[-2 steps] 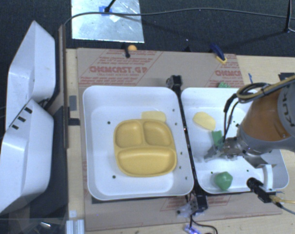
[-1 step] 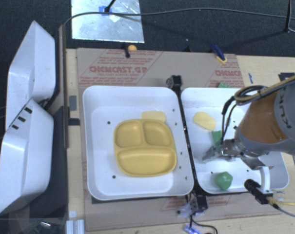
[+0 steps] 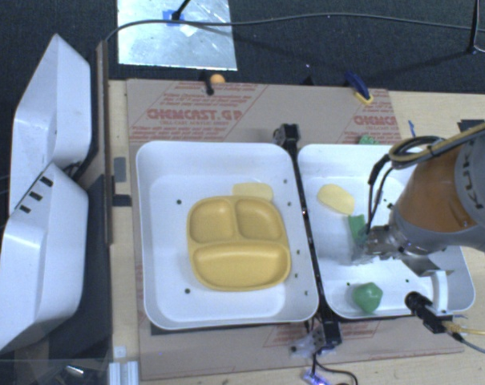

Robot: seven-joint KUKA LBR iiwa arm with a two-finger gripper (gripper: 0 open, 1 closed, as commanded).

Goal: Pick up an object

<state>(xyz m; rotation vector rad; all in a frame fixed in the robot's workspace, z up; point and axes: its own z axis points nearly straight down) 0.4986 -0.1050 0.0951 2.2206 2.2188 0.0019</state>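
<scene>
The arm reaches into the right bin [image 3: 466, 291], and its claw [image 3: 369, 245] is low at the middle of that bin, just beside a dark green piece [image 3: 356, 227]; if the claw is clenched or released, one cannot tell. From the claw, a yellow piece [image 3: 336, 198] lies at 11 o'clock and a green block [image 3: 367, 297] at 6 o'clock. The block looks light, maybe soft and a little smooth, so probably it is best taken across its two wider sides.

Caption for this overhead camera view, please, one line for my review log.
Arm's gripper low in the right bin by a green block; yellow divided tray in the left bin.
</scene>
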